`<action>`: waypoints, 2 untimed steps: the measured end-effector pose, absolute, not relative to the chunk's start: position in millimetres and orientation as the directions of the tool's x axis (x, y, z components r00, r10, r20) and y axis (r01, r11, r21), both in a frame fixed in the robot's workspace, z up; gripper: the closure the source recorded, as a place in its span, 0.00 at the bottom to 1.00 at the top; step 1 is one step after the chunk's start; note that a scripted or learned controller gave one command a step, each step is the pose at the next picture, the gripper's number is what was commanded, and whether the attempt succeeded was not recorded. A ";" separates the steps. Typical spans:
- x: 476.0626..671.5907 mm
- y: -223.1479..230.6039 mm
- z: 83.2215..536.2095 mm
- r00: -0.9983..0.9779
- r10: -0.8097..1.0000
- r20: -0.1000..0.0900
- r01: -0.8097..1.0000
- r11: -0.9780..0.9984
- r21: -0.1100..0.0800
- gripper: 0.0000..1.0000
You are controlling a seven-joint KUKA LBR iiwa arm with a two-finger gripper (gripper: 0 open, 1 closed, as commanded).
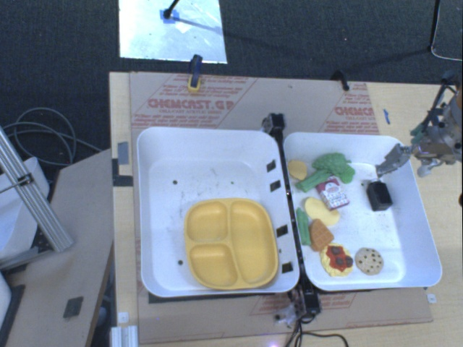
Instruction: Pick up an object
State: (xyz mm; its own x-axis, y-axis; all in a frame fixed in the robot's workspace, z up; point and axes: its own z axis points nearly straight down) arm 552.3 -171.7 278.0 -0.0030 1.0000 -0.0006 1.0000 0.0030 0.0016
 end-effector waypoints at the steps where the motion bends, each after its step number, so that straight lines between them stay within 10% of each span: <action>1: 553.4 -171.7 289.4 -0.007 1.000 -0.002 1.000 0.007 0.006 1.00; 2: 542.1 -130.3 80.0 -0.002 1.000 0.000 1.000 0.002 0.003 1.00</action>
State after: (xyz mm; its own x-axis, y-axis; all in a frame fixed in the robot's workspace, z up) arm 542.1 -130.3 80.0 -0.0017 1.0000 -0.0001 1.0000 0.0017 0.0033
